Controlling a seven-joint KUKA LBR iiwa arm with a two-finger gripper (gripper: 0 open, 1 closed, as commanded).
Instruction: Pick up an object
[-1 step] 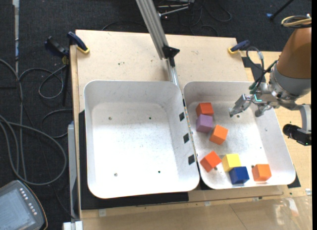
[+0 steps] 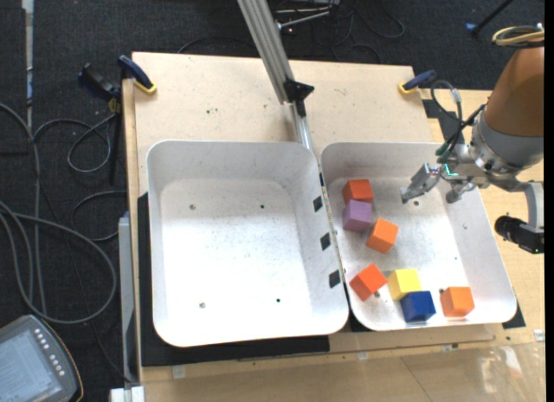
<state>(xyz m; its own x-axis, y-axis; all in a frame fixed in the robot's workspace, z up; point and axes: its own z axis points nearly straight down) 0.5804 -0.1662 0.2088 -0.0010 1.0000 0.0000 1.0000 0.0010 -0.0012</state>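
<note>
Right bin [image 2: 485, 244]: seven coloured cubes [image 2: 381, 257]. Fingers [image 2: 421, 183] above bin; spread or pressed together, cannot tell.

Both bins [image 2: 234, 244] look like smooth white plastic with a slight sheen, speckled with dark flecks. The bench top [image 2: 225, 97] is pale, matt, wood-like board. The coloured cubes [image 2: 382, 235] appear matt. The slanted pole [image 2: 260, 23] is brushed metal.
</note>
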